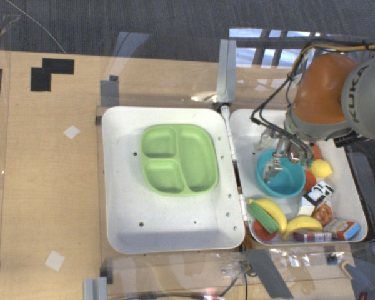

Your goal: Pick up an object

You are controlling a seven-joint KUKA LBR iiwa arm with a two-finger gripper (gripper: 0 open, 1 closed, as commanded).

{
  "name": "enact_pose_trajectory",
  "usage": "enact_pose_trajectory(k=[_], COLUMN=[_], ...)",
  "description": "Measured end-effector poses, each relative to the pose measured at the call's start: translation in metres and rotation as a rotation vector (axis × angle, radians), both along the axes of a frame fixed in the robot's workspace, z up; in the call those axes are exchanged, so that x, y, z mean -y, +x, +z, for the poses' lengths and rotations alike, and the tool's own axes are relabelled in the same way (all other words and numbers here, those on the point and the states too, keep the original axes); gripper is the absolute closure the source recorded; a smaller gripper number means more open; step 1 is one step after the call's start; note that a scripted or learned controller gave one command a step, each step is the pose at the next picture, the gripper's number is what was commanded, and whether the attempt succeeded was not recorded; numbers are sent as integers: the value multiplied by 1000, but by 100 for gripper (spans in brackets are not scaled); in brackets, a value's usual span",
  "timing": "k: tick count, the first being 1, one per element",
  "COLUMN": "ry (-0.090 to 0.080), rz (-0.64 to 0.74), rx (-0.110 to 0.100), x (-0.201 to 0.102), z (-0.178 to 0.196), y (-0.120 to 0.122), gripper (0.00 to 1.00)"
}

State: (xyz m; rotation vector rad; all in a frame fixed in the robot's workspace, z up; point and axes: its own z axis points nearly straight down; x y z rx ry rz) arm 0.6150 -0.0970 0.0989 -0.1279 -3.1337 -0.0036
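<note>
1. Round teal plastic bowl (281, 179): right white bin (356, 186), beside small yellow lemon (320, 169).
2. Two-finger gripper (276, 165): directly above the bowl's left rim, pointing down.
3. Fingers: state cannot be told.

Tray (178, 159) in left bin (122, 224), bowl (281, 177) (bananas (287, 217) before it) in right bin (242, 130)
</note>
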Motion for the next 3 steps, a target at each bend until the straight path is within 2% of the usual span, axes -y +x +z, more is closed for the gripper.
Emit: enact_pose_trajectory(k=[1, 2, 3], ry=[-8, -5, -2], rz=[101, 36, -116], rx=[33, 38, 36], x=[-11, -10, 2], z=[-3, -3, -3], y=[-9, -28, -40], gripper=[0, 0, 0])
